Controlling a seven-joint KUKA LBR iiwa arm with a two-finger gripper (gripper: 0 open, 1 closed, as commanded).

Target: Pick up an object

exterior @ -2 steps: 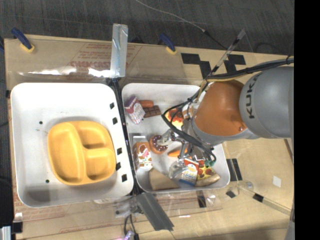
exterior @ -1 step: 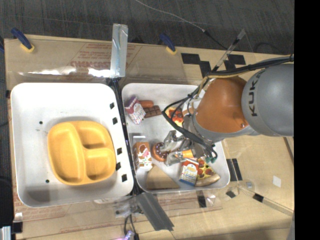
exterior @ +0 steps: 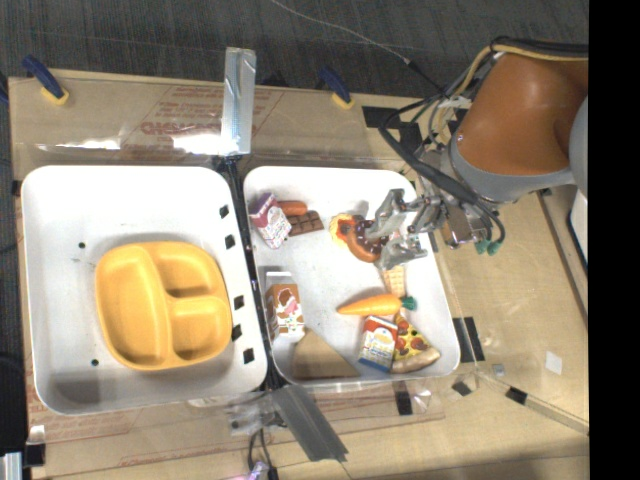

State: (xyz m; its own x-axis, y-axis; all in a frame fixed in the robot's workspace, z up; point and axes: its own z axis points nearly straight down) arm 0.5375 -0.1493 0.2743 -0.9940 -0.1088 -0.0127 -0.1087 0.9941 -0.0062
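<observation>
Bench [exterior: 300, 98] carries two white bins; the left bin [exterior: 60, 208] has a yellow divided tray [exterior: 160, 303]. Right bin [exterior: 330, 183]: the tool [exterior: 392, 230] is down at its far right side beside a toy doughnut [exterior: 352, 236], grip state impossible to tell. Carrot [exterior: 370, 305] near the front edge.

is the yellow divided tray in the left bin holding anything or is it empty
Empty. The yellow tray lies flat in the left bin, and all of its compartments show bare yellow plastic with nothing in them.
</observation>
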